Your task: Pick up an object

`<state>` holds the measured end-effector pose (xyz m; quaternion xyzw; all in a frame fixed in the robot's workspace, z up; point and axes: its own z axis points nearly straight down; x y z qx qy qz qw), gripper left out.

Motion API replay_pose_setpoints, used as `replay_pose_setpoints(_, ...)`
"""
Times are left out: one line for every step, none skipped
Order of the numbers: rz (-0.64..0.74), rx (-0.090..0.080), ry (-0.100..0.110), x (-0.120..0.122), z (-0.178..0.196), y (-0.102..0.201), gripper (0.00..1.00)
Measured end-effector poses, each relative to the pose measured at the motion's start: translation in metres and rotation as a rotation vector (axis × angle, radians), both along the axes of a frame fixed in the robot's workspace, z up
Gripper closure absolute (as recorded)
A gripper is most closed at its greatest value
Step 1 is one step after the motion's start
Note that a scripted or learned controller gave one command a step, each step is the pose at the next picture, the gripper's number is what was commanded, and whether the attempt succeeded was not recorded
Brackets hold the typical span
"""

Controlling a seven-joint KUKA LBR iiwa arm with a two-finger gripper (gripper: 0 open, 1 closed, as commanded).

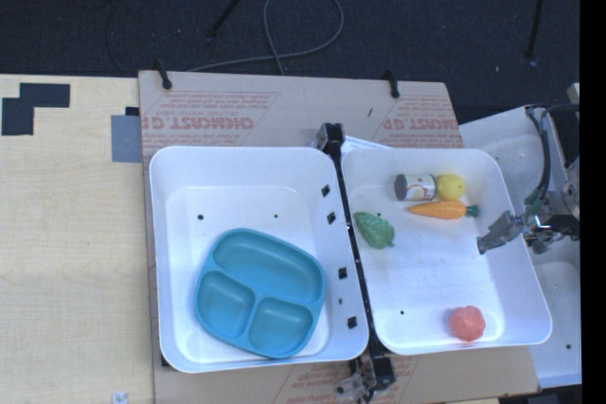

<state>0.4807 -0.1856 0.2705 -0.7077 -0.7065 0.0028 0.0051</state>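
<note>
My end effector: at the right wall of the right bin, low over its rim; nothing sits in it, and whether it is apart or together I cannot tell from this slant.
Landmark: the right bin; every place below is given against it.
Carrot: my likeliest pick, I judge; it lies in the bin's upper half, toward the right wall, near my end effector and just up-left of it.
Carrot's long axis: runs across the bin, left to right, with the green stalk end pointing at the right wall, so it points nearly at me.
What the move turns on: I would have to close across the carrot's narrow width, not along that axis.
Lemon: just above the carrot, touching or nearly so.
Small can: lying on its side, just left of the lemon.
Green toy: by the bin's left wall, well apart from me.
Red fruit: in the bin's lower right corner, alone.
Risk: crowding above the carrot could catch a finger.
</note>
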Motion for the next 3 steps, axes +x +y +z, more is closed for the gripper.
replay_pose_setpoints(0.001, -0.002, -0.008, 0.001, 0.004, 0.000, 0.00)
replay_pose_setpoints(0.002, 0.000, -0.004, -0.005, -0.045, 0.007, 0.00)
replay_pose_setpoints(0.001, 0.000, -0.004, -0.003, -0.090, 0.003, 0.00)
